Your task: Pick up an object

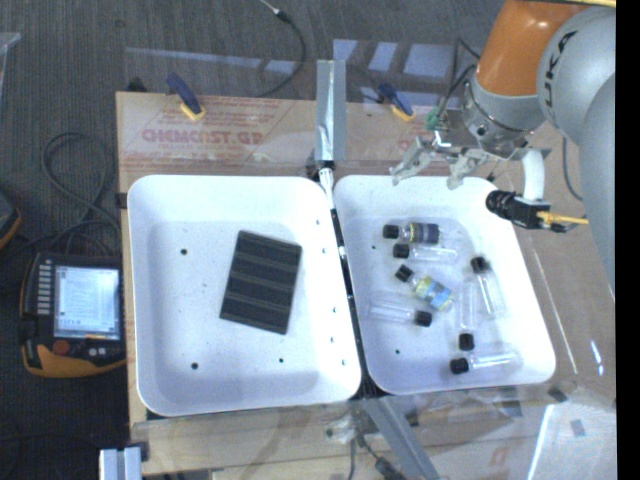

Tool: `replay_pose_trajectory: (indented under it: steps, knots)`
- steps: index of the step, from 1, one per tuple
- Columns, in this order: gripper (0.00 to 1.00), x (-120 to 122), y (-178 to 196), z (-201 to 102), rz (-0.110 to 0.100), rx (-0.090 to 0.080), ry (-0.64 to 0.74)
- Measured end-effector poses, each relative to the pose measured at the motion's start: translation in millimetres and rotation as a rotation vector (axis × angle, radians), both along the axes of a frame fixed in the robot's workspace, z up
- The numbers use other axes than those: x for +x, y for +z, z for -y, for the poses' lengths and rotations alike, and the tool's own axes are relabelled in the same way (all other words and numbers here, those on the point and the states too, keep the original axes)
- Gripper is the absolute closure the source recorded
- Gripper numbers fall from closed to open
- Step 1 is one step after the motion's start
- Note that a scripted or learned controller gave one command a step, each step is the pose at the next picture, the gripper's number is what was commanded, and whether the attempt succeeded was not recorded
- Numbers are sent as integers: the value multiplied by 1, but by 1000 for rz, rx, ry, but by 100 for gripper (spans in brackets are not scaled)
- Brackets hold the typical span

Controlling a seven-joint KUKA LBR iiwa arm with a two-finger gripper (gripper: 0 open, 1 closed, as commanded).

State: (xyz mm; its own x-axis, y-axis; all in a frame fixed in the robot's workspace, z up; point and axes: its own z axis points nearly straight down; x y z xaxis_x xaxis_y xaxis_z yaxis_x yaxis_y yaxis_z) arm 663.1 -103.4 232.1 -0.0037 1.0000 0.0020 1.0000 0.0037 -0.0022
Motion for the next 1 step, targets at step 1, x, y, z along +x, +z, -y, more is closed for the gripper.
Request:
replay_pose_trajectory:
  steps: [1]
  knots:
    - [0,-53,-139,8,1,0,26]
